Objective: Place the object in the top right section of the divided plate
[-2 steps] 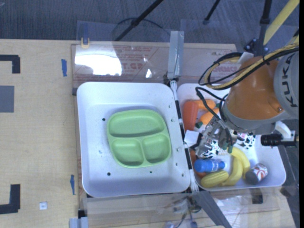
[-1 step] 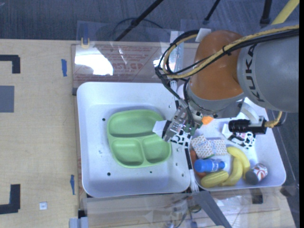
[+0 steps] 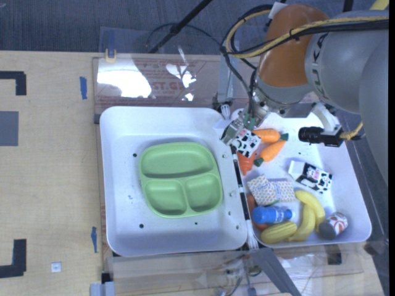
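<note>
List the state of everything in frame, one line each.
green divided plate: flat in left bin, all sections bare
gripper: low over right bin's far-left corner, above the black-and-white patterned item
carrots: lying in right bin
bananas: lying near front
blue bottle: on its side

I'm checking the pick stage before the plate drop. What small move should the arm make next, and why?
Probably descend slightly onto the black-and-white toy: the gripper sits right at it in the right bin, while the green plate lies left.

Bright overhead light, glare on clear panel [image 3: 133, 82], slightly soft focus.
</note>
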